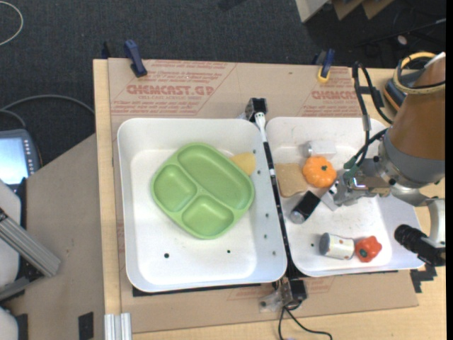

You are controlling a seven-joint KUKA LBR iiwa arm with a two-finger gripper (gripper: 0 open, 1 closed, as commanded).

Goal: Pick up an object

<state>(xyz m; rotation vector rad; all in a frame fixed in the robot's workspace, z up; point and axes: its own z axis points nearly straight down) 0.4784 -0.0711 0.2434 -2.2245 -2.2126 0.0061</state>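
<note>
The jaws hang low over the right bin (396, 261), at the end of the grey arm (410, 154) that reaches in from the right, and whether they are released or clenched cannot be told, since the wrist hardware hides them; nothing can be seen between them. Six loose things lie in this bin. Just to the left of the jaws is one black block (307, 205), its long axis slanting from lower left to upper right, with the upper end pointing toward the jaws. Just above it sits one orange pumpkin (318, 172), stem up, against one flat brown piece (287, 180). One small grey thing (306, 149) lies farther back. Toward the front edge, one grey-and-white cylinder (335, 245) lies on its side, its long axis left to right, touching one red thing (368, 249). The left bin (134, 211) holds one green plate (203, 188) with three compartments and one yellow thing (245, 163) tucked at its upper right edge. Both white bins sit side by side on a pale table (177, 83) printed with red lettering, with two clamps on its far edge, and dark carpet (177, 13) lies beyond.
</note>
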